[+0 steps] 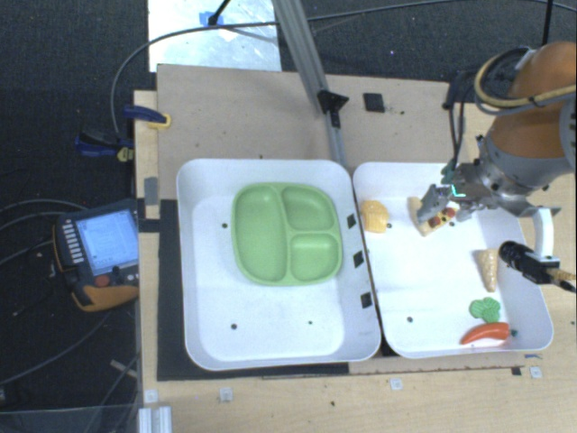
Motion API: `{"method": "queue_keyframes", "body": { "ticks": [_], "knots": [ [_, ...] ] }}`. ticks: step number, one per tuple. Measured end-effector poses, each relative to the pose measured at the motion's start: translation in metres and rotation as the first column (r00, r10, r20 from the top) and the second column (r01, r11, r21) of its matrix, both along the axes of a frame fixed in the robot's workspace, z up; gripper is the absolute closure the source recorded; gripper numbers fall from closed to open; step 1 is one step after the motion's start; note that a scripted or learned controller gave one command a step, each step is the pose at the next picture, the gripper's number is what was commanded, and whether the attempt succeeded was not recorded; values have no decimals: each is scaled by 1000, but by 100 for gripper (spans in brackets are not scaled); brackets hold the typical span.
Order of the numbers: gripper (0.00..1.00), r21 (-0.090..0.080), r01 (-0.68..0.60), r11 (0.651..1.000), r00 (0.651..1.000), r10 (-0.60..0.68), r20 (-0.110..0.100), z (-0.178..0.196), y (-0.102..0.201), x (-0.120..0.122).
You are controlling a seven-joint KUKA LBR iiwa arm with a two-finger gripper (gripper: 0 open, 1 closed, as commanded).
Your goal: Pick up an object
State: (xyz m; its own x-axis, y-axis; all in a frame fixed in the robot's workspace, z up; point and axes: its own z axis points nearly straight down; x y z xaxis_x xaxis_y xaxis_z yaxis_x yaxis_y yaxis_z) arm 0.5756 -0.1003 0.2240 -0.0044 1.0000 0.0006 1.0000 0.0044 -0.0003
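My gripper (pixel 439 207) hangs low over the upper middle of the right bin (pixel 397 332), reaching in from the right. Directly at its tip is a small pale yellow piece with dark and reddish marks (pixel 424 216); whether it is gripped or just lying under the tip is unclear. A round yellow-tan bun-like item (pixel 374 215) lies to the left near the bin's wall. Along the right side lie a cream, cone-like piece (pixel 488 269), a green broccoli toy (pixel 485 309) and a red-orange item (pixel 485 334).
The left bin (pixel 207 332) holds a green divided plate (pixel 287 233). A black fitting on the arm (pixel 525 260) overhangs the right bin's right edge. A metal pole (pixel 306 52) slants across the bench behind the bins. A teach pendant (pixel 99 251) sits off the bench, left.
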Motion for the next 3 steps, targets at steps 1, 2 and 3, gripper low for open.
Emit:
{"method": "queue_keyframes", "body": {
  "ticks": [1, 2, 3],
  "knots": [
    [0, 0, 0, 1000, 1000, 0, 2, 1, 0, 1],
    [0, 0, -1, 1000, 1000, 1, -2, -48, 10, 2],
    [0, 0, 4, 1000, 1000, -4, -3, -103, 6, -8]
  ]
}}
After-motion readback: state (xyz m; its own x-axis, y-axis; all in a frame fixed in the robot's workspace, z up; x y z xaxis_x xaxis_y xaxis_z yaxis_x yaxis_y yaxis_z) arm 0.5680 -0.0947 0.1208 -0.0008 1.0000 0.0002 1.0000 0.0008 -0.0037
